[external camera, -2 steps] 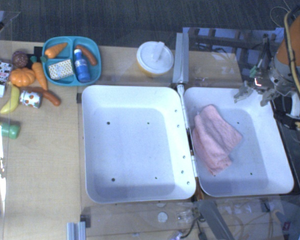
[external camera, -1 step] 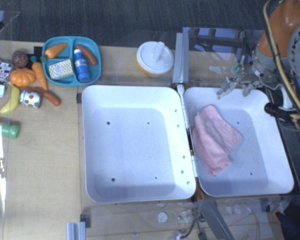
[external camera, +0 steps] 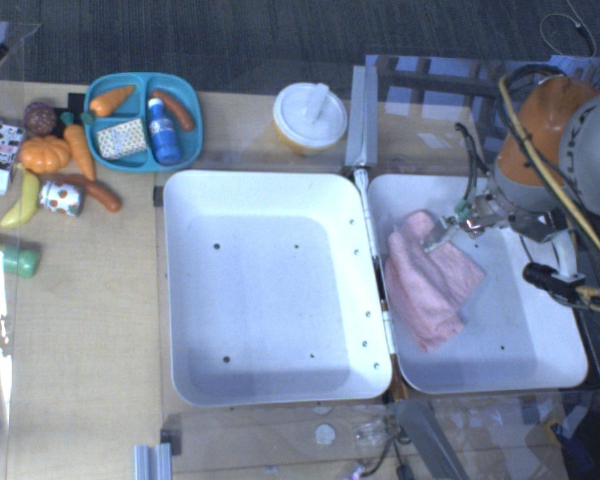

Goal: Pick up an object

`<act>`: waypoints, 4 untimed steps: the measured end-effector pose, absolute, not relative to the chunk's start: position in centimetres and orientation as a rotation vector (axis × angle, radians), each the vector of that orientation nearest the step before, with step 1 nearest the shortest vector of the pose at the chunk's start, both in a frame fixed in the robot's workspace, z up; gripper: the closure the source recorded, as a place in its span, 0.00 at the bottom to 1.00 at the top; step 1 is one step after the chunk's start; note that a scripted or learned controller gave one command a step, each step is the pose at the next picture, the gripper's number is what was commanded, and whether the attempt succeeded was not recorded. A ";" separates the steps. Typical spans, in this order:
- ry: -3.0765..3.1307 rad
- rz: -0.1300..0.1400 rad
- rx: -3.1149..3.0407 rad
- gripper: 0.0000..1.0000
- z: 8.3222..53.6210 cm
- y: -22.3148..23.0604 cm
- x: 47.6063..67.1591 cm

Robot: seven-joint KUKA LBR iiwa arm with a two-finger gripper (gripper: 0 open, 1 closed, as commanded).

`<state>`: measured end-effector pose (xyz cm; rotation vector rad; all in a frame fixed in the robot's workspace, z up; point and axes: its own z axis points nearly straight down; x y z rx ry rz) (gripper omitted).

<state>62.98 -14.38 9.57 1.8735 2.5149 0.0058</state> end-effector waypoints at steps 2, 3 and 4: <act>2.624 0.012 1.703 0.00 9.1 -11.0 52.5; 2.510 0.013 1.868 0.00 9.0 -9.5 59.0; 2.510 0.012 1.868 0.00 9.0 -9.6 59.0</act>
